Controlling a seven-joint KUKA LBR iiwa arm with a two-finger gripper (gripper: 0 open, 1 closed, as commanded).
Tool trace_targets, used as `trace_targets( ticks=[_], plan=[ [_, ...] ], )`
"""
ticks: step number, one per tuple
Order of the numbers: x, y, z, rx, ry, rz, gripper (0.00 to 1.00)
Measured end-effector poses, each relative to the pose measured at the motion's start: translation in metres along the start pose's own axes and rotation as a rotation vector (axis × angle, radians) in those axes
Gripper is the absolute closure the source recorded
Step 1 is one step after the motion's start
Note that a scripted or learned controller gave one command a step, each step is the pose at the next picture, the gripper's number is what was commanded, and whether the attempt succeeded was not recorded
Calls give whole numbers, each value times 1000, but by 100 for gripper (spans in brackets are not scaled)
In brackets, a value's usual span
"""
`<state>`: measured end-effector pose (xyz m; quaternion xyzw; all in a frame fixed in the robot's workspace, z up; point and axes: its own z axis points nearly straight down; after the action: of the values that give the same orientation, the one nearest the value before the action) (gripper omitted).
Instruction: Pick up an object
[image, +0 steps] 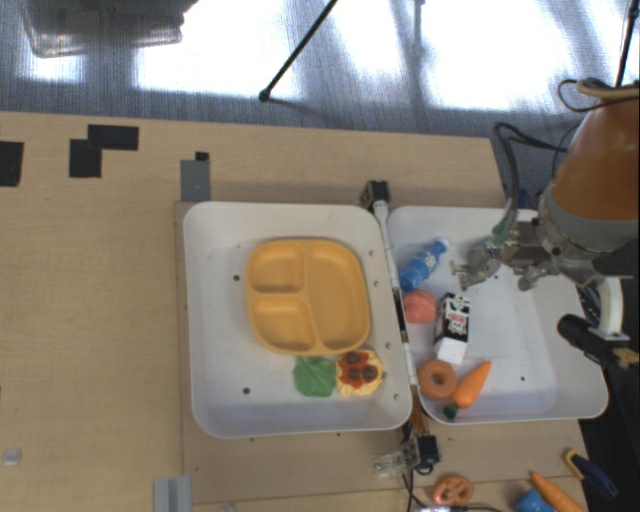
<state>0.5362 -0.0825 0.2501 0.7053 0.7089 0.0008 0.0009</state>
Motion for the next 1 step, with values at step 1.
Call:
trace_targets(
  ticks=[1],
  plan=[
    [-12,16,129,5,0,-5,0]
  ],
)
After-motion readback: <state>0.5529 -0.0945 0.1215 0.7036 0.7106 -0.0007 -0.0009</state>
